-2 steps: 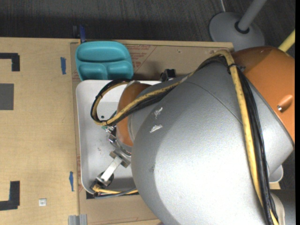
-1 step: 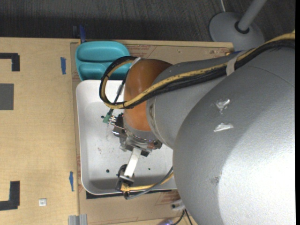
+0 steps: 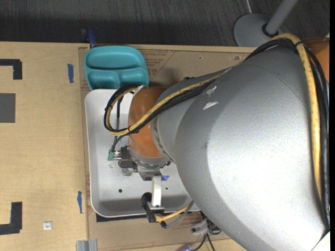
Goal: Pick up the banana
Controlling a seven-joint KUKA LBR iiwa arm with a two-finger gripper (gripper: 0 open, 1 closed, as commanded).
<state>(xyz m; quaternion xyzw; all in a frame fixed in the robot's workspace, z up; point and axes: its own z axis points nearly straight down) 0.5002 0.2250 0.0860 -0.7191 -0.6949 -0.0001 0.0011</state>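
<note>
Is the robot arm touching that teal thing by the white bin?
Cannot tell. In the camera view the arm's orange band borders the teal thing, but any gap in height between them is hidden.

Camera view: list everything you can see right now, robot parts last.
bench: one, tan, across the view
white bin: one, white, centre-left, partly under the arm
teal object: one, teal, at the bin's far edge
blue tape marks: several, blue, on the bench around the bin
black tape marks: several, black, bench's left side
stand base: one, grey, floor beyond the bench
arm: one, grey with orange band, from the right
gripper: one, dark, over the bin
</note>
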